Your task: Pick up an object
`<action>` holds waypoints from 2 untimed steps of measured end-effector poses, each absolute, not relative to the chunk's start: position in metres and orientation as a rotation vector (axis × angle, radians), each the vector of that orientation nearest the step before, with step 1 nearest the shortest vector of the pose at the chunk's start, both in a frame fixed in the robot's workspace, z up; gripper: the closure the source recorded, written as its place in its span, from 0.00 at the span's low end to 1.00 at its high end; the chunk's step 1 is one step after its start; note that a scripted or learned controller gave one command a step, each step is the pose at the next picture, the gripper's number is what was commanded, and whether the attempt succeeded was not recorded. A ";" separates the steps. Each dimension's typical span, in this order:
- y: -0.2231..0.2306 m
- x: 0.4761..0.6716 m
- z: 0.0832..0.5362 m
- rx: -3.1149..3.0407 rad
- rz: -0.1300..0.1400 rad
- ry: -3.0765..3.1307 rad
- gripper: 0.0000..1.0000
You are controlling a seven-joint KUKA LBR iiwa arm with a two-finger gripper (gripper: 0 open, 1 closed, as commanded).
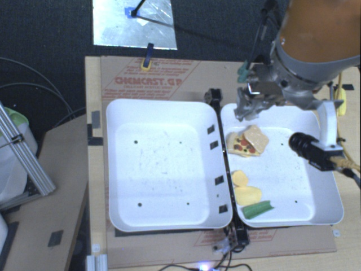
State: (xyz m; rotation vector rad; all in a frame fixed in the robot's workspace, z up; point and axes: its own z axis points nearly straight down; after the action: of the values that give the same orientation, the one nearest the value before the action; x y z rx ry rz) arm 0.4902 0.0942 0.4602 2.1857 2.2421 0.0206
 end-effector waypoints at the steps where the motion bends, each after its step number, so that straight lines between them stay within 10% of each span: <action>1: 0.127 0.487 0.423 2.215 0.000 2.228 1.00; 2: 0.125 0.488 0.436 2.210 0.008 2.228 1.00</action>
State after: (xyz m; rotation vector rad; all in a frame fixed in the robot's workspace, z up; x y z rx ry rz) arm 0.4877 0.1252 0.4363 2.2101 2.2278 0.0079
